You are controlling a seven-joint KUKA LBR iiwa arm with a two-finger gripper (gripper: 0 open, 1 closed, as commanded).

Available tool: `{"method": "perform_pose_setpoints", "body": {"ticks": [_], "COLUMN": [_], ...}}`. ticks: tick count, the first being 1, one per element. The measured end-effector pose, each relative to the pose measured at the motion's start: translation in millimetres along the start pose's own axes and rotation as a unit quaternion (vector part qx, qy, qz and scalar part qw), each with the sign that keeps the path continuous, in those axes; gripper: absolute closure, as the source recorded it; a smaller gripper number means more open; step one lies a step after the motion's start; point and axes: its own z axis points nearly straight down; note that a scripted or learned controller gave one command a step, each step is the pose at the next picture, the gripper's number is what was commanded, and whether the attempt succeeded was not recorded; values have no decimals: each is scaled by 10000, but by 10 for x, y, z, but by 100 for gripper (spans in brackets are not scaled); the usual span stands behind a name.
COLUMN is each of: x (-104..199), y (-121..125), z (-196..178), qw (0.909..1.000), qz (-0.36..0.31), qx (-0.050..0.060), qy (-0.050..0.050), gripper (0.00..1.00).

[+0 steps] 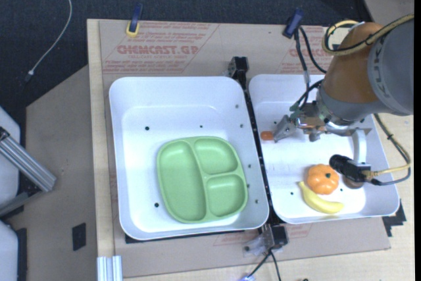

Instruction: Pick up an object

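Observation:
In the right bin [378,207] an orange round fruit [322,179] lies against a yellow banana [320,201] near the front. A small orange-red piece [266,135] rests by that bin's left wall. My gripper [297,133] hangs over the middle of the right bin, under the grey and orange wrist. It is open: its metal fingers [283,129] stand apart with nothing between them. The left fingertip is just right of the orange-red piece. The fruit and banana lie below and to the right of the gripper.
The left bin [131,141] holds a green divided plate [200,178]. A black divider with clamps runs between the bins [253,135]. Cables and a black connector [348,169] trail from the arm over the right bin's right side.

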Motion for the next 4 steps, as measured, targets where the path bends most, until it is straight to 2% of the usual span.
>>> {"method": "perform_pose_setpoints", "body": {"ticks": [1,2,4], "x": [5,7,-24], "y": [-2,9,-26], "z": [278,156,-736], "qw": [10000,10000,10000], "qz": [4,4,-6], "qx": [-18,-43,-64], "qy": [-2,-4,-13], "gripper": [0,100,100]}}
